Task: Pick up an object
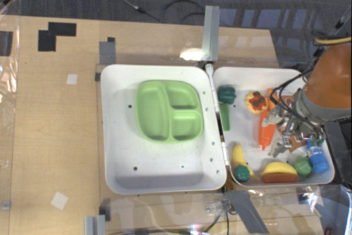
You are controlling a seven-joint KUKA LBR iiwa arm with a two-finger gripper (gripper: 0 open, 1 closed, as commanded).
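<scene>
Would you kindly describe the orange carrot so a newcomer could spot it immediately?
Look in the right bin, the one crowded with toy food. Near its middle, just left of the gripper, lies the carrot, the one long, slim, bright orange piece there.

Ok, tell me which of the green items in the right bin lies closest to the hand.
The round green piece by the blue bottle, just below the hand. The dark green toy and the small green ball sit further away, toward the divider.

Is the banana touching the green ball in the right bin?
Touching. In the camera view, the banana runs down to the green ball near the right bin's front left corner, with no white floor between them.
</scene>
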